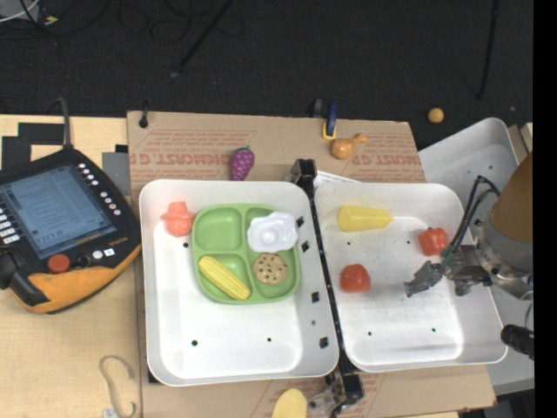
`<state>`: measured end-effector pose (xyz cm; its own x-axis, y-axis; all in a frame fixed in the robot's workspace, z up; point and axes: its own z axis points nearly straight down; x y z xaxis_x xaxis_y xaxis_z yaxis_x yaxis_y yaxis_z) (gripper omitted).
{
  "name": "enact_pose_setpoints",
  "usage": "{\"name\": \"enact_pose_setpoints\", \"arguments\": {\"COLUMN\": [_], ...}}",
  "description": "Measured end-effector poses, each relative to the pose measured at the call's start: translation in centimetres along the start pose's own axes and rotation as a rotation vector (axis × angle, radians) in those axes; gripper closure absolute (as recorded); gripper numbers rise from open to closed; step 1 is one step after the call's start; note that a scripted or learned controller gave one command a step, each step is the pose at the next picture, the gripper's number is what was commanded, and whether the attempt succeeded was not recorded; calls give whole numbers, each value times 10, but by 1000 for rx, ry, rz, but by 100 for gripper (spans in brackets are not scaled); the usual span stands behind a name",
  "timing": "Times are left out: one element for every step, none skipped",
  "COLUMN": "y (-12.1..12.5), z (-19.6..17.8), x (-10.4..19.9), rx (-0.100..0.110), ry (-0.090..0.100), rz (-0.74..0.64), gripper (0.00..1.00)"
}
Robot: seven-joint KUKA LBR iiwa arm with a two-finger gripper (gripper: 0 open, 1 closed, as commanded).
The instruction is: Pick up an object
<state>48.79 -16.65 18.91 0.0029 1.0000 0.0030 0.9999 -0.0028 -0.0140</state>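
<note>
The right bin (392,355) holds a yellow toy (364,219) at the back, a red tomato-like toy (354,278) near its left wall and a red pepper-like toy (432,240) on the right. My gripper (442,281) hangs low over the right part of this bin, just below the red pepper toy and well to the right of the tomato toy. Its two dark fingers (423,280) stand apart, open, with nothing between them.
The left bin (226,347) holds a green divided plate (219,231) with a corn cob (224,277), a cookie (271,270) and a white egg toy (273,231), plus an orange toy (177,219). Purple grapes (242,162), an orange gourd (346,145) and a yellow lemon (290,403) lie outside. A teach pendant (61,225) sits left.
</note>
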Motion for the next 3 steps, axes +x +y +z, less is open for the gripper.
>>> {"name": "enact_pose_setpoints", "arguments": {"y": [3, 2, -8], "z": [-6, 38, 91], "x": [0, -1, 3], "rx": [-13, -7, -7], "ry": [-3, 0, 0], "rz": [-2, -4, -4], "gripper": [0, 0, 0]}}
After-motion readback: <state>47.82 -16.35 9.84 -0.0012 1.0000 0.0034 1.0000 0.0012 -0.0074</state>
